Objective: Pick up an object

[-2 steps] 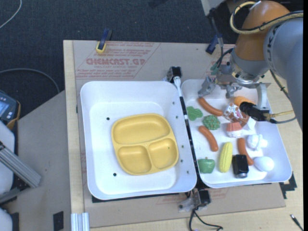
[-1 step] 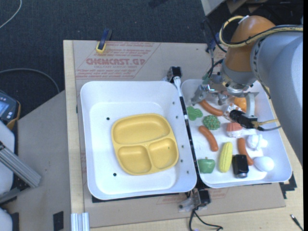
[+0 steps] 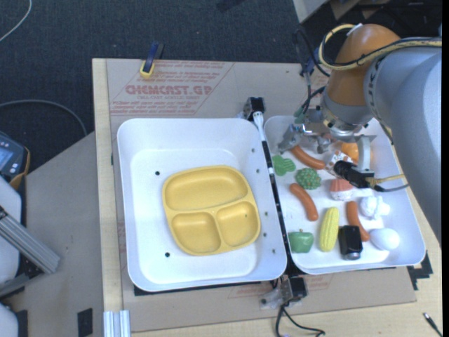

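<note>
My gripper (image 3: 309, 139) hangs over the back left part of the right bin (image 3: 410, 248), and its fingers look spread with nothing between them. Just under it lies an orange sausage (image 3: 309, 158). Toy food fills that bin: a green leaf piece (image 3: 283, 166), a broccoli (image 3: 307, 179), a red sausage (image 3: 304, 201), a yellow corn cob (image 3: 328, 228), a green pepper (image 3: 300, 241), a black block (image 3: 349, 242) and a white egg (image 3: 384, 239). The grey arm with its orange band (image 3: 358, 55) covers the bin's back right corner.
The left bin (image 3: 133, 188) holds a yellow three-part plate (image 3: 207, 209). A black ridge (image 3: 270, 188) marks where the two bins meet. Cardboard lies under the bins, with a blue and yellow clamp (image 3: 149, 60) at its back edge.
</note>
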Action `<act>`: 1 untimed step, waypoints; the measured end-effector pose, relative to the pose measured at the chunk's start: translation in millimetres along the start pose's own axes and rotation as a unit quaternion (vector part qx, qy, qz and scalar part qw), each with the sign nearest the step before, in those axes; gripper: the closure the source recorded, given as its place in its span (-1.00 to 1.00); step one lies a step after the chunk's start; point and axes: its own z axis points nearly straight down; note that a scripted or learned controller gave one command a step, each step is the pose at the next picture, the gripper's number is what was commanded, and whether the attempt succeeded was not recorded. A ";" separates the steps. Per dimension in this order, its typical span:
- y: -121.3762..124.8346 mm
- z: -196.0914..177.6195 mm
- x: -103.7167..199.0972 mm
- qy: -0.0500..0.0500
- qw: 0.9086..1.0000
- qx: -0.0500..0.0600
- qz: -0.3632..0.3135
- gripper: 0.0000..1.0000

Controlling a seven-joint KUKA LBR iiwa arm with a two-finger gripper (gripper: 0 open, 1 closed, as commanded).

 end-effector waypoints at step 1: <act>0.9 -11.5 0.1 0.000 1.000 -0.002 0.000 1.00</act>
